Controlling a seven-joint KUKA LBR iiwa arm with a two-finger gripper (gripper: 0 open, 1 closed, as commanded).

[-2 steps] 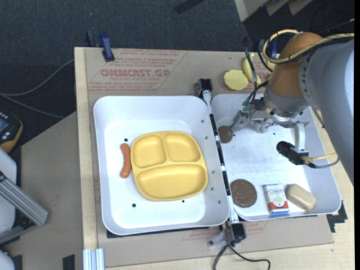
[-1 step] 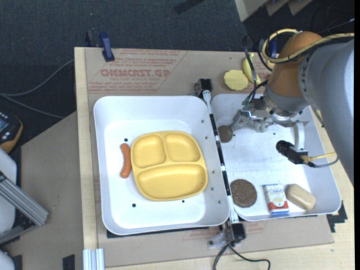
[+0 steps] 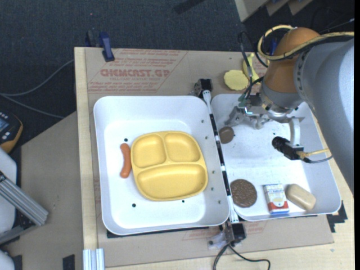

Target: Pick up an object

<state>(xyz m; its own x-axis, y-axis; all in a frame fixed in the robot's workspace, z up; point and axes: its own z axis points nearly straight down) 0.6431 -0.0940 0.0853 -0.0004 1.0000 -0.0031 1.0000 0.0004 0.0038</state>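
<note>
My gripper hangs over the far part of the right bin, to the right of the yellow divided plate and a little farther from the camera than it. My grey arm, with its orange band, reaches in above it. From this angle I cannot tell whether the gripper is released or clenched, nor whether it is grasping anything. The plate itself lies flat in the middle of the left bin, three compartments facing up. An orange-red toy sausage lies just beside the plate's left edge, lengthwise along it and apart from it. To the plate's right, just across the seam where the two bins meet, a small brown lump sits on the right bin's floor, near my gripper. Further right of the plate and nearer the camera, three things lie in a row along the right bin's near wall. First comes a round brown disc, closest to the plate. Then comes a small red, white and blue box, and then a tan rounded block, which touches or nearly touches the box. A yellow lump lies outside both bins on the printed cardboard, beyond the plate and to its right.
</note>
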